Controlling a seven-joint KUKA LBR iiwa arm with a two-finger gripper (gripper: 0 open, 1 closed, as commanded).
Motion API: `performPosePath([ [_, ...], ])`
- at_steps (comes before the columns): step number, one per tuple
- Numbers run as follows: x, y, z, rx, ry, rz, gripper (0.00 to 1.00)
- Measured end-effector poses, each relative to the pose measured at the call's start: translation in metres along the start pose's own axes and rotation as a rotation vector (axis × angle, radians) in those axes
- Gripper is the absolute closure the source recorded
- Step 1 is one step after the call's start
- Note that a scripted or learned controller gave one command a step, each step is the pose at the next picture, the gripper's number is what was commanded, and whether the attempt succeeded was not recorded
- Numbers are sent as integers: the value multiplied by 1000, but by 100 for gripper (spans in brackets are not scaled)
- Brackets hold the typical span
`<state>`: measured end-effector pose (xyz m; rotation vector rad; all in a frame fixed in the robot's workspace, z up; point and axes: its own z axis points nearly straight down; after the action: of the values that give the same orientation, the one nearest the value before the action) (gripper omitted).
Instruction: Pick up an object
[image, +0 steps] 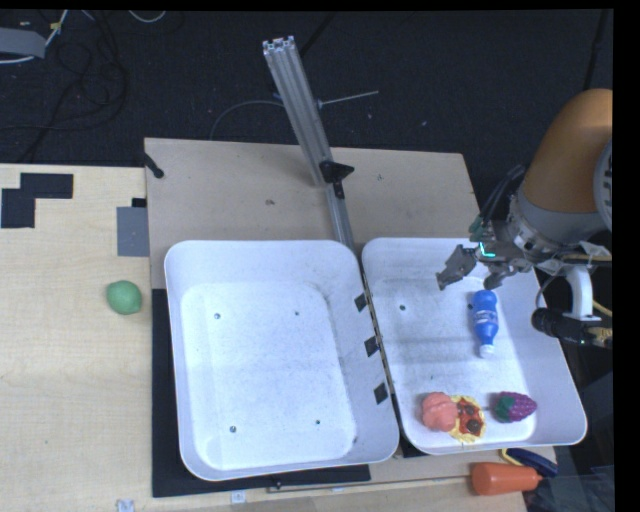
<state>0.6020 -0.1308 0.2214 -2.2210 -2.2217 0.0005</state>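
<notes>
Claw (478, 264) open, empty, hanging above the bottle (484, 320) at right of frame; nothing picked, grasp remains.

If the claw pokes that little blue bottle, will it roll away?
Probably. The blue bottle lies on its side in the right bin, and its round body looks apt to roll sideways. It seems small and light, so a nudge may also spin it.

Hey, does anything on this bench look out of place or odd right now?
Two things sit outside the bins. A green ball rests alone on the wooden bench left of the left bin, and an orange item lies just past the front edge of the right bin. The blue bottle lies on its side.
</notes>
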Motion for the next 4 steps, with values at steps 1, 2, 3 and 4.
performPosePath([
  [1, 0, 0, 0, 0, 0, 0, 0],
  [2, -6, -1, 61, 5, 1, 0, 0],
  [3, 1, -1, 122, 5, 1, 0, 0],
  [4, 1, -1, 130, 0, 0, 0, 0],
])
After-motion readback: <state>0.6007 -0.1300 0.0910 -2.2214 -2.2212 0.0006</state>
